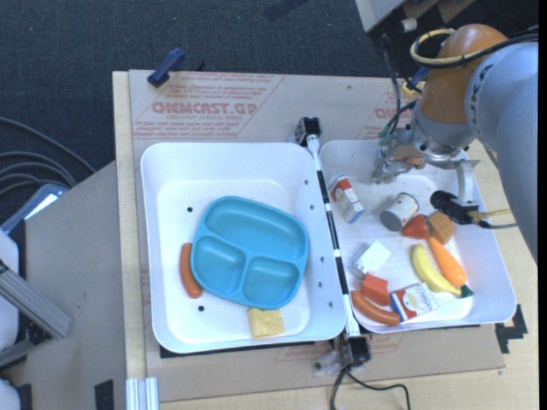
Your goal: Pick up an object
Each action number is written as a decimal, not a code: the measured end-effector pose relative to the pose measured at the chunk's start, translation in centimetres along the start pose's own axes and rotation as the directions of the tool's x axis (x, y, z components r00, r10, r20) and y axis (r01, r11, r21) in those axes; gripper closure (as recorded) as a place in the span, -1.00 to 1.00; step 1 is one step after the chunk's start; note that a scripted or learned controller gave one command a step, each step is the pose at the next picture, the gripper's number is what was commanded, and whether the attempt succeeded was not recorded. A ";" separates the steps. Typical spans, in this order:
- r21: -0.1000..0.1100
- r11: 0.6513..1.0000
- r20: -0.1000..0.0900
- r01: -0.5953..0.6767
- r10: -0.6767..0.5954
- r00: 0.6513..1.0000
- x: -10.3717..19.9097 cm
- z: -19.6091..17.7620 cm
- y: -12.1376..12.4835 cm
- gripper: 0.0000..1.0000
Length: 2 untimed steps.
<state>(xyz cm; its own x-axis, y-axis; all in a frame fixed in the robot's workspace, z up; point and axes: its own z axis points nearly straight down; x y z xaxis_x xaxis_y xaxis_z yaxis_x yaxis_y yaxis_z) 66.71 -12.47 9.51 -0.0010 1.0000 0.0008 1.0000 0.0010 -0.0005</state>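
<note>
My gripper hangs over the far part of the right bin, under the orange band of the arm. Nothing shows between its fingers. Below it in that bin lie a small red and white carton, a grey can on its side, a red strawberry, a brown block, a carrot, a banana, a white block, a sausage and a small box.
The left bin holds a blue divided plate, a sausage at its left and a yellow cheese wedge at its front. A black clip rail runs between the bins.
</note>
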 end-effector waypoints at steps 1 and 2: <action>0.000 1.000 0.000 0.000 0.000 1.000 0.0 0.0 0.0 -1.00; 0.002 1.000 0.000 -0.002 0.002 1.000 2.3 1.1 -6.8 -1.00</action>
<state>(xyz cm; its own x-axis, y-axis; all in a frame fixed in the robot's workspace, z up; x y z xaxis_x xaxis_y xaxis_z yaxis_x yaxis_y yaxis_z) 59.90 -10.18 8.41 0.0005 1.0000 0.0010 1.0000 -0.0005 -0.0026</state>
